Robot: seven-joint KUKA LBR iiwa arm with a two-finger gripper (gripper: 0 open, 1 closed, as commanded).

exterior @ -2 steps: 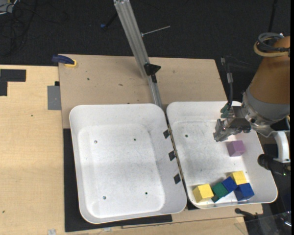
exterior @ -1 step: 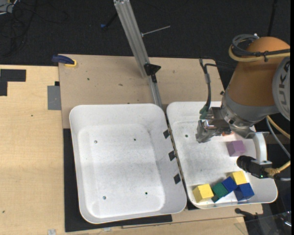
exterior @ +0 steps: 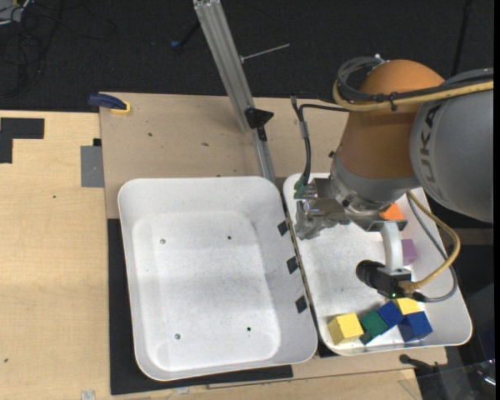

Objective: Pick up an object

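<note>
Above the right bin [exterior: 450, 327], your arm's gripper [exterior: 312, 215] hangs low near the bin's upper-left corner, close to the divide between the 2 bins; whether it is open or shut cannot be told from this angle. Nothing is visible in its grasp. The pickable objects sit well apart from it, bunched at the bin's near edge: a yellow cube [exterior: 345, 327], a green block [exterior: 373, 324] and 2 blue blocks [exterior: 413, 327], touching or nearly so. An orange piece [exterior: 393, 213] and a purple piece [exterior: 408, 251] peek out beside the wrist. Your left bin [exterior: 150, 215] lies alongside. Cables [exterior: 437, 265] trail over the blocks.
</note>
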